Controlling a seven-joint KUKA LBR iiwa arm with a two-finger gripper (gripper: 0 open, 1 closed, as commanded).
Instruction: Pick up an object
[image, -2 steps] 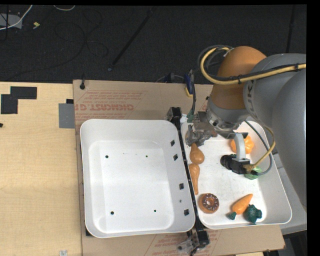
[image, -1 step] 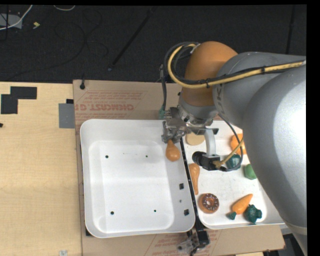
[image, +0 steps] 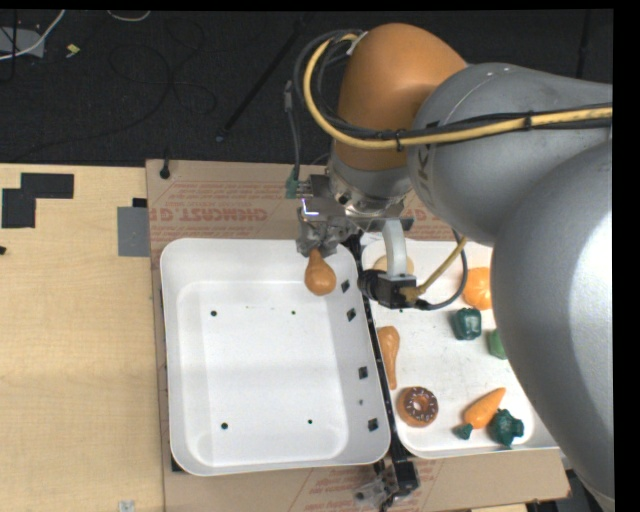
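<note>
Gripper gripping tan pear, above left bin

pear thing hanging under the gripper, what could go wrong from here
The brown pear-shaped toy hangs under the gripper by its narrow top, over the left bin close to the divider. With so little of it gripped, it may slip out. If it drops there, it could bounce off the divider into the right bin.

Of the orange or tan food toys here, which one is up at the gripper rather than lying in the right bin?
The tan pear-shaped toy hanging just below the gripper, over the left bin's far right corner. The similar tan piece, carrot and orange lie in the right bin.
</note>
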